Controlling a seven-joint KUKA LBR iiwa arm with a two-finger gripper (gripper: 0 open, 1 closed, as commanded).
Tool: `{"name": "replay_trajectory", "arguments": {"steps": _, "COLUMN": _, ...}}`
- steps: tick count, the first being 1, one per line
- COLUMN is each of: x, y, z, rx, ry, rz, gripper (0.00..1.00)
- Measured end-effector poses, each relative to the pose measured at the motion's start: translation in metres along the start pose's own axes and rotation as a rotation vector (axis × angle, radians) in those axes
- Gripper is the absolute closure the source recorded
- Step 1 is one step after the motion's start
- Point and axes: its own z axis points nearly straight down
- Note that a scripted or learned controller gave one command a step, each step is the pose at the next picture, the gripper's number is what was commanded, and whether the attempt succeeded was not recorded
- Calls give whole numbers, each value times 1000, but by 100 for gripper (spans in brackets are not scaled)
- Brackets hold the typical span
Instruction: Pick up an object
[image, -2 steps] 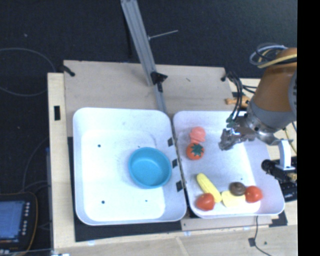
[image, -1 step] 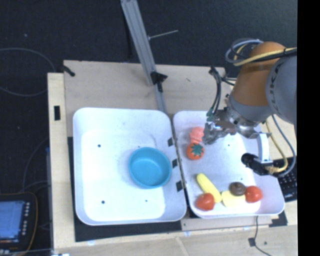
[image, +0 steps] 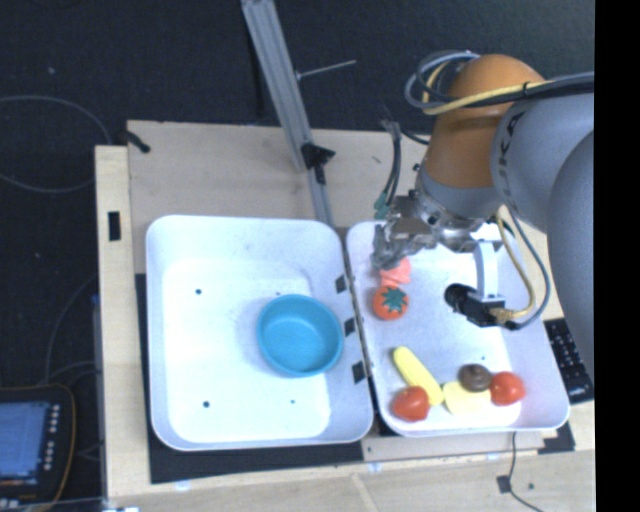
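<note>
The gripper (image: 393, 250) is hovering over a pink object (image: 397, 272) just above the orange strawberry (image: 390, 303) in the right bin (image: 530, 415), and I cannot tell whether it is gripping; next it needs lifting straight up.

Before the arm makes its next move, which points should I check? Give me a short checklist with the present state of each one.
1. Gripper is above the right bin: ok.
2. A pink object lies right under the gripper: ok.
3. Pink object is between the fingers: cannot tell.
4. Orange strawberry-like toy lies apart from the gripper: ok, but close.
5. Blue bowl sits in the left bin, out of the way: ok.
</note>
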Motion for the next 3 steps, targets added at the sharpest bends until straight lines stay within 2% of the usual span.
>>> {"name": "replay_trajectory", "arguments": {"steps": 2, "x": 93, "y": 49, "z": 0, "rx": 1, "ry": -2, "rz": 1, "gripper": 100}}
{"name": "replay_trajectory", "arguments": {"steps": 3, "x": 89, "y": 47, "z": -1, "rx": 4, "ry": -5, "rz": 5, "gripper": 0}}
